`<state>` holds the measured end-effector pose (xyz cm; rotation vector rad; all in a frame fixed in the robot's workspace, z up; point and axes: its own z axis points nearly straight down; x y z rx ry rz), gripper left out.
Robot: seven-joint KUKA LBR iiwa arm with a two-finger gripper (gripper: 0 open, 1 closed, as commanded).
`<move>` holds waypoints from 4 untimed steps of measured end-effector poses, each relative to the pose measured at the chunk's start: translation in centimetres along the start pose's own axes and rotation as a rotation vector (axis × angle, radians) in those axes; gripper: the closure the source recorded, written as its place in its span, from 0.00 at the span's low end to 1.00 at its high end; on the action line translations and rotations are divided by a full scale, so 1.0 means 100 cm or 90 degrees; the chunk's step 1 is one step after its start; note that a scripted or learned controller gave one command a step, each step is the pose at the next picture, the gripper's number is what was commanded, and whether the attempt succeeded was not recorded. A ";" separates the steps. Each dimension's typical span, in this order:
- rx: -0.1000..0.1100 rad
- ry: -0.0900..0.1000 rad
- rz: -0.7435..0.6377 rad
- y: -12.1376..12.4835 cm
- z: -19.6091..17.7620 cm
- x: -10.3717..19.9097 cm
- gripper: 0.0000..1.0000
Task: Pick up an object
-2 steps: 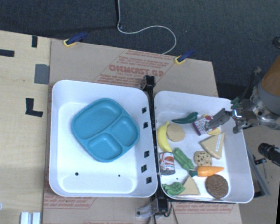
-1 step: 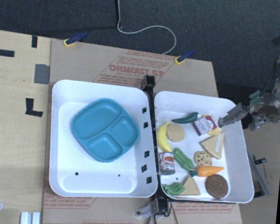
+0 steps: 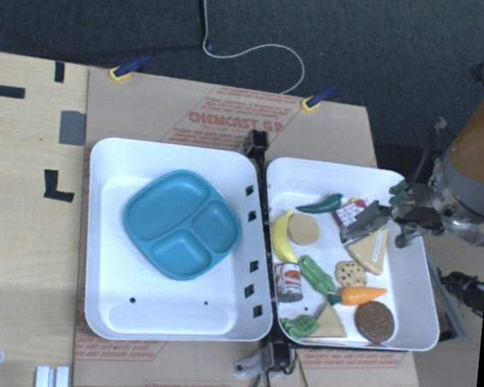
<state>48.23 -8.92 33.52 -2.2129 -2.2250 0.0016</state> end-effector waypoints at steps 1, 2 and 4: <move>-0.001 -0.001 0.002 0.002 -0.010 -0.002 1.00; 0.005 0.000 0.000 0.001 0.074 0.056 1.00; -0.007 0.000 -0.001 0.002 -0.132 0.160 1.00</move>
